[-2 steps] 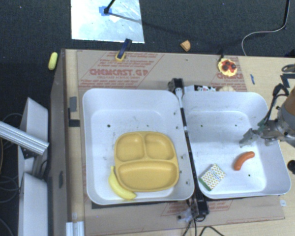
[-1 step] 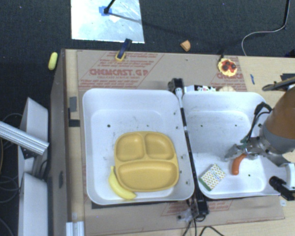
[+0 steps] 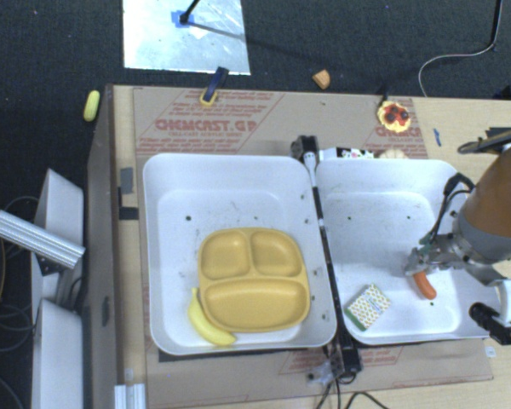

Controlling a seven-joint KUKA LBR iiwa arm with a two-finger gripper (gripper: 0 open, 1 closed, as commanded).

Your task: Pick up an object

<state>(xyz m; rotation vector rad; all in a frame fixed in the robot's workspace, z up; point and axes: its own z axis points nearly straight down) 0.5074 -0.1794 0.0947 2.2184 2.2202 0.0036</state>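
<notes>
Claw low in right bin, directly over orange carrot-like piece lying on bin floor near the bin's right side; grip state hidden under wrist, cannot tell. Green-and-white patterned packet near same bin's front edge, apart from the orange piece. Yellow divided plate in left bin, banana tucked against plate's front-left rim. Small yellow object on dark floor beyond worktop.
</notes>
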